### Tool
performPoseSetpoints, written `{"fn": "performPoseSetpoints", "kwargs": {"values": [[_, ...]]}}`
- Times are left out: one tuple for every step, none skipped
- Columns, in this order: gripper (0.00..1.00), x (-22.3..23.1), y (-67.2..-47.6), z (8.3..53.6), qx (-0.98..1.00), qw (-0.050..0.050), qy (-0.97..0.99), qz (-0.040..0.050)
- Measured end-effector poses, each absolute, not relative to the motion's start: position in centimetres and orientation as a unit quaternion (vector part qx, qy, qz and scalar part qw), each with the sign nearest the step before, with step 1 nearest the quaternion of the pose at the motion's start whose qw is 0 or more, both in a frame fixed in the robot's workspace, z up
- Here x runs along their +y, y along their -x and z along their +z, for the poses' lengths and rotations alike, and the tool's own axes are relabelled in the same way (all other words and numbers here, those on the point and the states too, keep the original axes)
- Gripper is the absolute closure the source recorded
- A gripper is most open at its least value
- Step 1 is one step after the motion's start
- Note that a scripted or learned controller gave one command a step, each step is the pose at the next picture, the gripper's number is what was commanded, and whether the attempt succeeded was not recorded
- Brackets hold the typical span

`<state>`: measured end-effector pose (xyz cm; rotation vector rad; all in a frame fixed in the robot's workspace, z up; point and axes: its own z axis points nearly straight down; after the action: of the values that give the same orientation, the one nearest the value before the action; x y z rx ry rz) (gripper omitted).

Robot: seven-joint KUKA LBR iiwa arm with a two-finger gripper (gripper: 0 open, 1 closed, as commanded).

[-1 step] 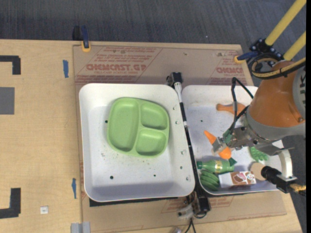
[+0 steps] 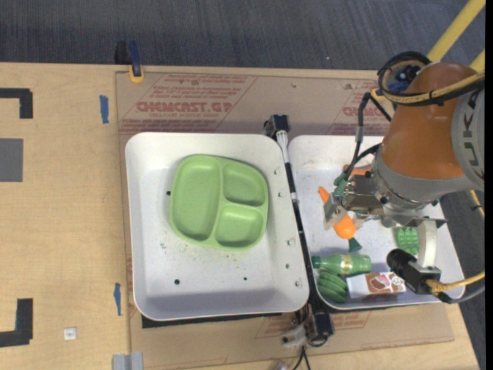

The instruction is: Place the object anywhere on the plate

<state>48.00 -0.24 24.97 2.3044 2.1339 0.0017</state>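
From where I stood, the left bin (image 2: 146, 230) held a green divided plate (image 2: 219, 201), sitting a little toward twelve o'clock of the bin's middle, with three compartments and nothing in them. A black clamp (image 2: 276, 123) sat at twelve o'clock on the seam between the two bins.

The right bin (image 2: 308, 156) was harder to read. The arm (image 2: 431, 129), its orange band bulking over the bin's three o'clock side, hid much of the floor there. The gripper (image 2: 348, 206) hung low near the bin's centre, and its metal parts were too cluttered for me to tell whether it was parted or closed. Just at its six o'clock lay a small orange carrot-like toy (image 2: 345, 226), touching or nearly touching the gripper; I could not tell whether it was being held. An orange sliver (image 2: 324, 195) showed at nine o'clock of the gripper.

Toward the bin's six o'clock edge lay a green bottle (image 2: 345, 264), a green ribbed piece (image 2: 333, 285) and a small printed carton (image 2: 377, 283). A green block (image 2: 409, 241) at four o'clock was partly covered by the arm's fittings.
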Motion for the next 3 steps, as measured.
{"fn": "performPoseSetpoints", "kwargs": {"values": [[1.0, 4.5, -47.9, 22.2, 0.736, -0.001, -0.677, -0.0009], [1.0, 13.4, -48.6, 36.4, 0.702, 0.0, -0.712, 0.0007], [1.0, 20.6, -54.7, 31.9, 0.735, 0.001, -0.678, 0.0004]]}}
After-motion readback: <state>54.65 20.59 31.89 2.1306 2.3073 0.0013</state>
